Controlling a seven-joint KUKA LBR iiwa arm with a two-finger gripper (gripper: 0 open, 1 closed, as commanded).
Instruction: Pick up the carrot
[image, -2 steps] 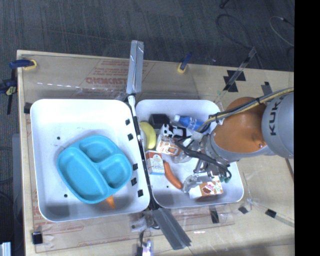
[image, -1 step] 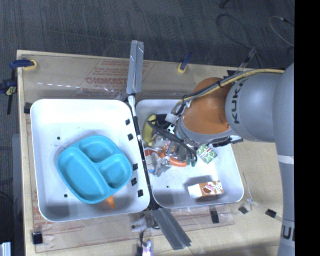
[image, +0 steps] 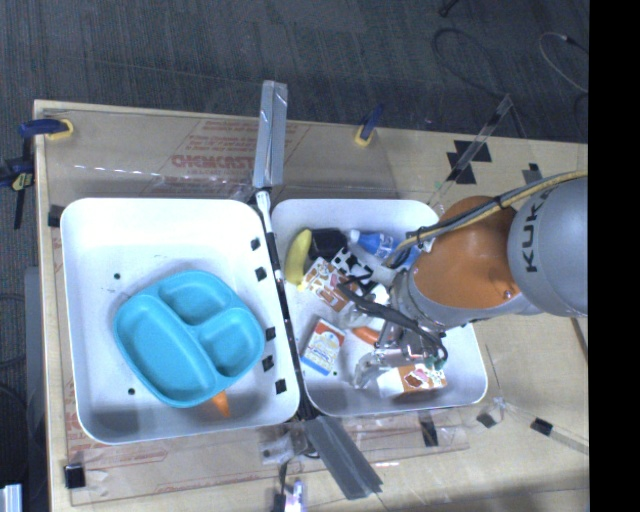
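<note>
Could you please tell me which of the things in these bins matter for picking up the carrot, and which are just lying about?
Belongs to the job:
carrot, poking out from under the tray's near edge in the left bin
pincer, down in the right bin

Just lying about:
blue divided tray
yellow banana-like item
small carton
blue item

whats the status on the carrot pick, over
Gripper low in the right bin, among packets. Carrot in the left bin, tucked under the blue tray edge. Tray partly covers it.
</note>
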